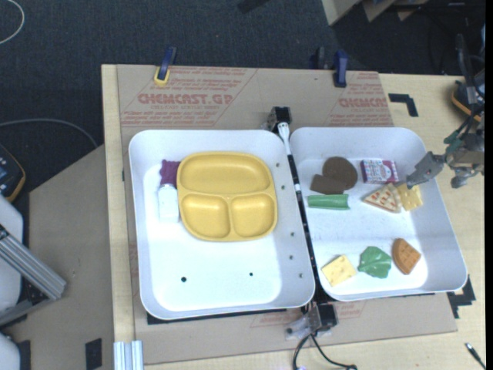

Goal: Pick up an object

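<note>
The right bin [443, 241] holds several toy foods: a brown cookie [335, 176], a red-and-white packet [379, 170], a pizza slice [383, 200], a yellow piece [412, 198], a green bean pod [328, 201], a cheese wedge [338, 270], a green leaf [375, 261] and an orange bread piece [406, 256]. My gripper [441, 177] hangs over the bin's right rim, open. Its left finger points down toward the yellow piece. Nothing sits between the fingers.
A yellow divided plate [227, 195] lies in the left bin [223, 284], with a white bottle with a purple cap [167, 195] beside it at the left wall. Clamps [340, 66] stand on the board's far edge.
</note>
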Controlling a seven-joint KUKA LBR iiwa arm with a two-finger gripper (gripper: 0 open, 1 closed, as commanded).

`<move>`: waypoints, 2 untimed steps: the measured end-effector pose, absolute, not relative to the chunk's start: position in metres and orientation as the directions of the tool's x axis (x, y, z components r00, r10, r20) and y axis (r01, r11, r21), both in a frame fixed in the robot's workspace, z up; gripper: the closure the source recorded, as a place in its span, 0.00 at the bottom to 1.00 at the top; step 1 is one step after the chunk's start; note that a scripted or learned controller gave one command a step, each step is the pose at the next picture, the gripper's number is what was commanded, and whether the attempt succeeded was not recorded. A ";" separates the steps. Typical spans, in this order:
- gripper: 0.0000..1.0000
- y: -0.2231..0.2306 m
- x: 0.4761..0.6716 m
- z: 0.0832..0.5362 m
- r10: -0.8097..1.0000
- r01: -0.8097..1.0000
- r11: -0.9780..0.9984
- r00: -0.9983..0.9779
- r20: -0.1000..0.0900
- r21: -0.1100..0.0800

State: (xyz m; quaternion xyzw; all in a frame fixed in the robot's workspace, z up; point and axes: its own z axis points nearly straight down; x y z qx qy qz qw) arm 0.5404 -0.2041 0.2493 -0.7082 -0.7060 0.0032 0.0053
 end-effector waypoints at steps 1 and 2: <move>0.00 -0.204 0.543 0.255 1.000 1.000 0.000 0.000 0.000 0.000; 0.00 -0.207 0.552 0.202 1.000 1.000 0.001 0.000 0.002 -0.006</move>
